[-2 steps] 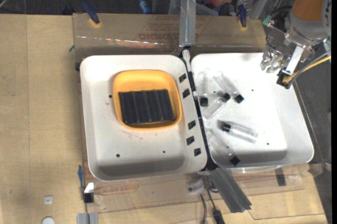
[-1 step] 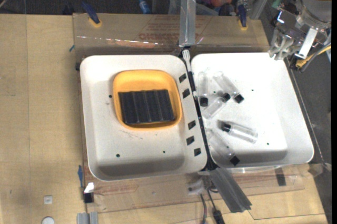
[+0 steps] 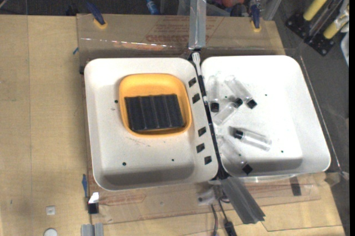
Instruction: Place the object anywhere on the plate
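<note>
Several clear vials (image 3: 250, 137) in right bin (image 3: 288, 76), orange plate (image 3: 154, 83) left

I log two smooth white plastic bins (image 3: 105, 168), a glossy orange plastic plate (image 3: 128, 88) carrying a matt black ribbed slab (image 3: 154, 113), clear plastic vials (image 3: 252, 139), and a matt wood bench (image 3: 39, 118).

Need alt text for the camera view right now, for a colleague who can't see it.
Two white bins sit side by side: the left bin holds an orange plate with a dark ribbed block on it, and the right bin holds several clear vials with black caps, scattered near its left side.
</note>
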`<state>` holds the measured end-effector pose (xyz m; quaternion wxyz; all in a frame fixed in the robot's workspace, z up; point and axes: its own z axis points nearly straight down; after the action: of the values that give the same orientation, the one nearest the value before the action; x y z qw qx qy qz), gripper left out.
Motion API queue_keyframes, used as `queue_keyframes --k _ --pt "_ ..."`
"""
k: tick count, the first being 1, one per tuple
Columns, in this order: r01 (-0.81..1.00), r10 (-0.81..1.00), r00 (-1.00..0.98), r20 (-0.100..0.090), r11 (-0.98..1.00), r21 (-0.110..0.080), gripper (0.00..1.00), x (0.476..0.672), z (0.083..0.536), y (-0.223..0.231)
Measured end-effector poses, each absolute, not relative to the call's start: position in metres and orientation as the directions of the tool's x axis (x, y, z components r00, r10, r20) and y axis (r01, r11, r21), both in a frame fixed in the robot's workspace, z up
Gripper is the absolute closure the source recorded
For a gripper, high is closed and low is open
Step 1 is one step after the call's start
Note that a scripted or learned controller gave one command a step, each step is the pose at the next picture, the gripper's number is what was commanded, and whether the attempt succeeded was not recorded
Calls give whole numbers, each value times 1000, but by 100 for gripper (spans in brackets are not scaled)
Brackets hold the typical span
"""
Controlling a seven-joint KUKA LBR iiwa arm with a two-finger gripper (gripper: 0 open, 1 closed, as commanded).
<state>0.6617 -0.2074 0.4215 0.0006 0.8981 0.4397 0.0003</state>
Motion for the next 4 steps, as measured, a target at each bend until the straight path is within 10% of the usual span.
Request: queue_keyframes --k 4 --pt "988 988 158 0 -158 -2 100 668 402 -208"
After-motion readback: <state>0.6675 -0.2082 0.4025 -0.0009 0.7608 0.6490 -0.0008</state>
